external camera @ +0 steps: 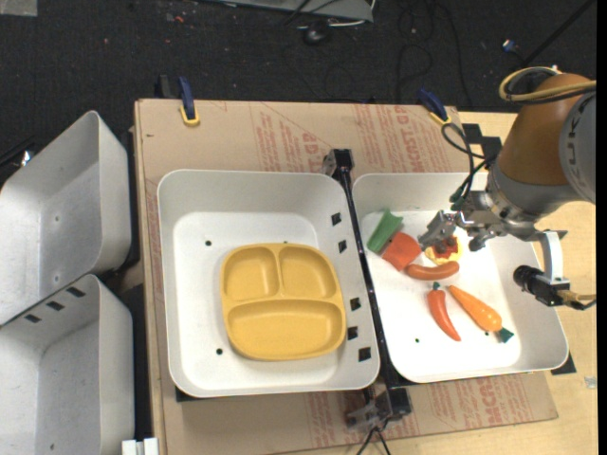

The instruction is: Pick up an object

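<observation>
On the left half of the table (285, 121) we see the left bin (190, 282), a shallow white plastic tub with rounded corners. Inside it lies a yellow tray (282, 300), smooth and matte, with rounded corners and three compartments: two small ones toward the table's far edge and one long one toward its near edge. All three are bare.

A black divider strip (358, 254) runs between the bins. Just past it sits the right bin (531, 349), of the same white plastic, holding toy food. Nearest the divider we find a green wedge (384, 230) touching an orange-red block (401, 249). Next comes a glossy red sausage shape (432, 270), and below it a red chili pepper (442, 312). Beside that lies an orange carrot (474, 308) with a green stub, slanting toward the table's near right corner.

Above the sausage, a small yellow and red piece (443, 248) sits directly under the end effector (453, 227). We cannot tell whether the end effector is released or clenched, or whether it touches that piece. The grey arm with its orange band (541, 140) reaches in over the table's right edge.
</observation>
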### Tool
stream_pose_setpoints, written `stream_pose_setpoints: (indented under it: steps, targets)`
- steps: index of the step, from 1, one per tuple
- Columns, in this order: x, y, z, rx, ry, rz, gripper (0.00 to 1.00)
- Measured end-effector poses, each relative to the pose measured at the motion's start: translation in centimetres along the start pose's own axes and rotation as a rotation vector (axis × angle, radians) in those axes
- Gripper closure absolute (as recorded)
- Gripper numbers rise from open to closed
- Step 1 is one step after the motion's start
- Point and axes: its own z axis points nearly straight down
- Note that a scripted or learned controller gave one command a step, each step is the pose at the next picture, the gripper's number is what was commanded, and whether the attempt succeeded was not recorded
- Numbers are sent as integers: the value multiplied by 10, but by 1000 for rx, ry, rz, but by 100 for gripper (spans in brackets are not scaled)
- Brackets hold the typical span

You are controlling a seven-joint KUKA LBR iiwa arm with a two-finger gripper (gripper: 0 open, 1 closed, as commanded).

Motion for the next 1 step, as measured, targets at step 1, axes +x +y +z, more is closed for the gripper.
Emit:
stream_pose_setpoints:
  steps: [1]
  targets:
    - [-2,-7,45,-6,-1,2,0]
